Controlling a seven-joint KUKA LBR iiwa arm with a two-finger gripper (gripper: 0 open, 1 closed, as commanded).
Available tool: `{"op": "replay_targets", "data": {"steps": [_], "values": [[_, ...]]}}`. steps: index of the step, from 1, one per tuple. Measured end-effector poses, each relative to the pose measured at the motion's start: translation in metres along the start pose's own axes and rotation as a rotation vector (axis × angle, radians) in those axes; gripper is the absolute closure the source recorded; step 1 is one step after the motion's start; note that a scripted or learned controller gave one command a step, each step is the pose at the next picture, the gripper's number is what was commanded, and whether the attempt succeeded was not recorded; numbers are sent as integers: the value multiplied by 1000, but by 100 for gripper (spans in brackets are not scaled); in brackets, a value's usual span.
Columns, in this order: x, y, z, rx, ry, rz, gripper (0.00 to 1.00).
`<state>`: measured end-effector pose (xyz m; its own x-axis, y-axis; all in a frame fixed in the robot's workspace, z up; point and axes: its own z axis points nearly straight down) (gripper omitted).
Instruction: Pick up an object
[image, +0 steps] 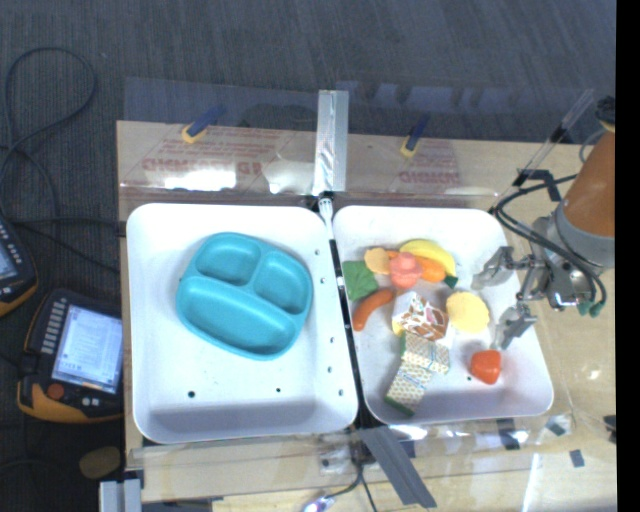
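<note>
The right bin (520, 395) holds several toy foods: a yellow banana (428, 249), a pink piece (404, 268), an orange carrot (372, 307), a yellow lemon (467, 311), a red tomato (485, 366) and a patterned packet (421, 320). My gripper (503, 297) hangs over the bin's right side, just right of the lemon and above the tomato. Its two fingers (492, 268) are spread apart, open, with nothing between them.
A blue divided plate (245, 292) lies in the left bin (160, 400). A green piece (358, 277) and a checked box (417, 370) lie near the divider between the bins. Cables trail off the arm's wrist (570, 280) at the right.
</note>
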<state>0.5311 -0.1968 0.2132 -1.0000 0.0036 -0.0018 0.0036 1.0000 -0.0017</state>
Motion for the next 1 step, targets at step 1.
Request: {"op": "replay_targets", "data": {"steps": [1], "values": [[-30,86,107,3,-18,-144,0]]}}
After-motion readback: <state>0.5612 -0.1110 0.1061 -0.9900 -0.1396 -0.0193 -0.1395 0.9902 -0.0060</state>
